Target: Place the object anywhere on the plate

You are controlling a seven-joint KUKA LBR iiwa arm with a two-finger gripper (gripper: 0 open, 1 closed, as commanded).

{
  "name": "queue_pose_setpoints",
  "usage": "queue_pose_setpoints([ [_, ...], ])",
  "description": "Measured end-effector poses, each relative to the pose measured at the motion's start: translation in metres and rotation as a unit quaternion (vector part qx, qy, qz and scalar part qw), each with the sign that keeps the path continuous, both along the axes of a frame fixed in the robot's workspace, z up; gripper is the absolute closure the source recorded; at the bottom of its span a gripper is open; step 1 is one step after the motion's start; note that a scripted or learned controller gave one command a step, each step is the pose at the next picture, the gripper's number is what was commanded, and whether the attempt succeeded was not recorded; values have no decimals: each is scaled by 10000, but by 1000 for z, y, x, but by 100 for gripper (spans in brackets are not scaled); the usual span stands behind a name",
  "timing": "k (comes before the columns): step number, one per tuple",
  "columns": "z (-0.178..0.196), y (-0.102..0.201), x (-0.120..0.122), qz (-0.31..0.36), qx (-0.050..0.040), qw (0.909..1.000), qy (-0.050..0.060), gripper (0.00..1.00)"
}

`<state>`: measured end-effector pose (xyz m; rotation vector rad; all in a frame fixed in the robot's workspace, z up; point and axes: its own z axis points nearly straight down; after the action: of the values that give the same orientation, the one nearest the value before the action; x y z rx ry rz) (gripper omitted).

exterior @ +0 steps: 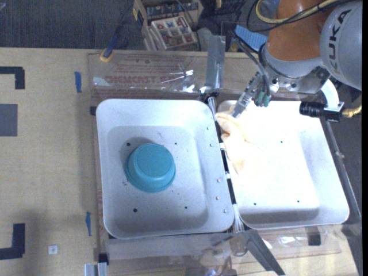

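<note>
A round blue plate [150,167] lies in the middle of the left bin [115,119]. A pale cream object [234,144], washed out by bright light, lies along the left wall of the right bin [322,171], near its far corner. My gripper [251,103] hangs over that far left corner, just above and to the right of the object's upper end. Whether it touches the object I cannot make out. The glare blurs the object's outline.
A metal divider [215,68] rises behind the seam between the two bins. A clear plastic sheet [149,76] lies behind the left bin. Boxes and cables crowd the area beyond the bench. The arm's wrist and orange band [299,16] loom over the right bin's far side.
</note>
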<state>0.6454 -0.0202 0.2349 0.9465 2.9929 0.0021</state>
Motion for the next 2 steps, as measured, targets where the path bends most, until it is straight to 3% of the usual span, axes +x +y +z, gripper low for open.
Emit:
queue_pose_setpoints([
  [1,-8,37,-21,1967,-4,9805,-5,100],
  [2,-16,74,-48,2990,-4,9542,-3,100],
])
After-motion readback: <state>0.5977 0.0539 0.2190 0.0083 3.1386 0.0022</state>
